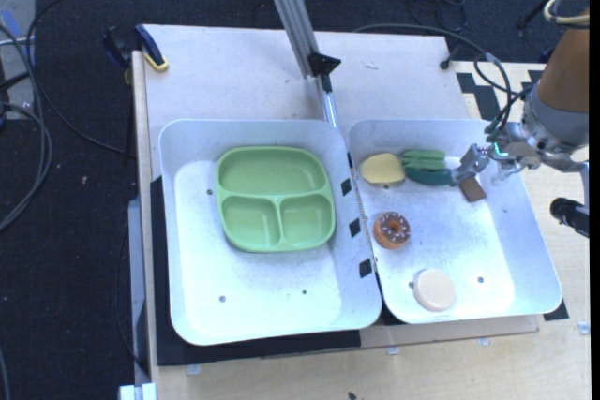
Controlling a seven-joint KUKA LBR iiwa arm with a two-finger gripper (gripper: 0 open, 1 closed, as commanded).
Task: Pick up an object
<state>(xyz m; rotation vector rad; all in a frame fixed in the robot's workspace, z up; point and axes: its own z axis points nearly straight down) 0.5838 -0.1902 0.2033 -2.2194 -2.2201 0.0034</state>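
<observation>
White plastic bins sit side by side on the table, and the single overhead view takes in both. The left bin carries a green divided plate with three compartments, lying flat near its middle. The right bin holds the loose things: a yellow rounded toy near the back left corner, a green toy vegetable just beside it, a brown toy doughnut nearer the middle, and a pale cream disc toward the front edge, well apart from the others. The grey arm with its orange band reaches in from the right, and the gripper is low over the back of the right bin, at the right end of the green toy vegetable, with something small and brown at its tip. Whether it is spread or closed I cannot tell at this size, and nothing can be seen clearly clamped in it. As a judgement, the pick is at the approach or grasp stage: every object appears to rest on the bin floor, so closing, lifting and clearing the bin are all left to do.
</observation>
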